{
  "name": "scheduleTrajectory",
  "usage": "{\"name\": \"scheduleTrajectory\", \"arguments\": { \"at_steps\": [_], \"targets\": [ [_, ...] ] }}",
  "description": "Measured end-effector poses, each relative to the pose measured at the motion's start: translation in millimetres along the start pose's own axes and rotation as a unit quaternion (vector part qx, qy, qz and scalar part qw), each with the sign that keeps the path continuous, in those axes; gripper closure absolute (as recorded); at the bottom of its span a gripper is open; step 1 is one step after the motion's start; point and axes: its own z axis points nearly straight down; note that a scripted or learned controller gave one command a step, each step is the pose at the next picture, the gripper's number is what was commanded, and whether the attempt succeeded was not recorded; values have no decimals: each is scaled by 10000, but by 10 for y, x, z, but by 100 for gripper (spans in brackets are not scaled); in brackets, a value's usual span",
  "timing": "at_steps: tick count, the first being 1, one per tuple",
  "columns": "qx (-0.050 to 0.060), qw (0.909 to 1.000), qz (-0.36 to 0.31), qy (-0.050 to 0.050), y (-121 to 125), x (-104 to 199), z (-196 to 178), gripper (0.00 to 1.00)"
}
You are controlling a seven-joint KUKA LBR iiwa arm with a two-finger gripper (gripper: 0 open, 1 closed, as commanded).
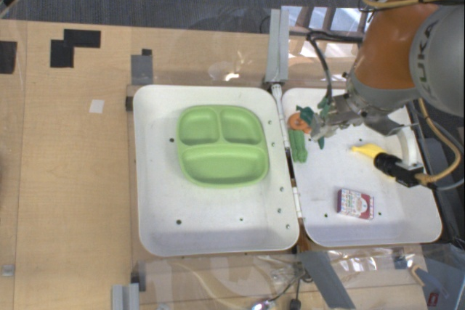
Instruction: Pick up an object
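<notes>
My gripper hangs low over the left part of the right bin. Just to its left lies a small orange toy with a green top, close to or touching the gripper's tip. A long green piece lies along the bin's left wall below it. A yellow piece rests right of the gripper. Nearer the front lies a small red and white box. I see nothing clearly held.
The left bin holds a green divided plate in its middle. A raised divider separates the two bins. The arm's grey and orange body covers the right bin's far right corner.
</notes>
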Motion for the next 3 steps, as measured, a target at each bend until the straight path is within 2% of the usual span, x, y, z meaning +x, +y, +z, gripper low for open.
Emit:
{"name": "scheduleTrajectory", "arguments": {
  "at_steps": [1, 2, 3],
  "targets": [
    [4, 10000, 96, 3, 88, 266, 132, 100],
    [-18, 10000, 84, 3, 104, 267, 22, 100],
    [3, 9991, 413, 6, -386, 440, 15, 100]
  ]
}}
